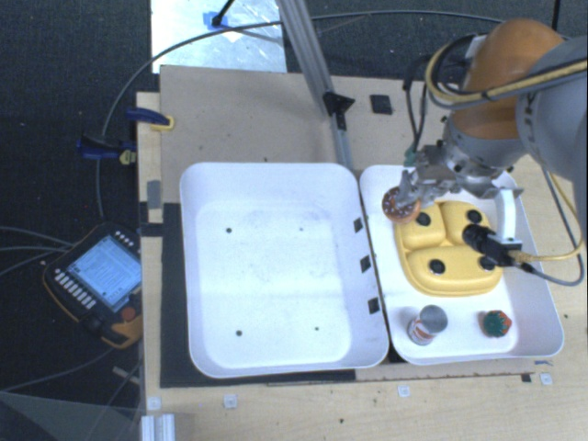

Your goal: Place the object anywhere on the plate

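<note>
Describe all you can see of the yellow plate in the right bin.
The yellow plate looks like smooth plastic, with rounded corners and raised dividers forming compartments. Several dark round spots mark its surface. It lies flat in the right bin, toward the far side. The gripper hangs at its far left corner, beside a small brownish object.

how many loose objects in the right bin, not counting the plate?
3. A brown round item at the gripper, by the yellow plate's upper-left edge; a small can and a green-red item below the plate. The arm may hide more.
</note>
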Motion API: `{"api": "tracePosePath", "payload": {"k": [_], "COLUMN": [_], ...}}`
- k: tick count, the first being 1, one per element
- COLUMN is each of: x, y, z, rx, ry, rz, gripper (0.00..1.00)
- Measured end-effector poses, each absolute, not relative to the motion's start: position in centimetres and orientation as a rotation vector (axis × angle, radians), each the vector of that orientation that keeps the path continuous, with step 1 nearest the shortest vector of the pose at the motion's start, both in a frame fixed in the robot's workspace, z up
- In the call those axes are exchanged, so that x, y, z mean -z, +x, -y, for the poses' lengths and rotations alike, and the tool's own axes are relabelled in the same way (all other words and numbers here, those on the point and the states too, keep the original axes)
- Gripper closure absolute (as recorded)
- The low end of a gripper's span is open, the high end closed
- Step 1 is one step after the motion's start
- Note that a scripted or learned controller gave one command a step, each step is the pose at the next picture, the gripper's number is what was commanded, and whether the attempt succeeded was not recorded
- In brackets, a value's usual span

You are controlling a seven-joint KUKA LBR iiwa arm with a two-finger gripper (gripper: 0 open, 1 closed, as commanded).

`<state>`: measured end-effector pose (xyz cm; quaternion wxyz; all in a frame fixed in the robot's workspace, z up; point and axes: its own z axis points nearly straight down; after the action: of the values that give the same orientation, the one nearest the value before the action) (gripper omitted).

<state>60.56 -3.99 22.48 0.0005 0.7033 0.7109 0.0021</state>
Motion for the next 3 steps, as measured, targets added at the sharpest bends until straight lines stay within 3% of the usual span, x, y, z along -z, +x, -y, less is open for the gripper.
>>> {"api": "tracePosePath", "payload": {"k": [3], "x": [-21.5], "y": [61.8], "z": [-13.3], "rx": [-0.005], "ry": [2.210], "rz": [-2.232], "gripper": [1.00]}}
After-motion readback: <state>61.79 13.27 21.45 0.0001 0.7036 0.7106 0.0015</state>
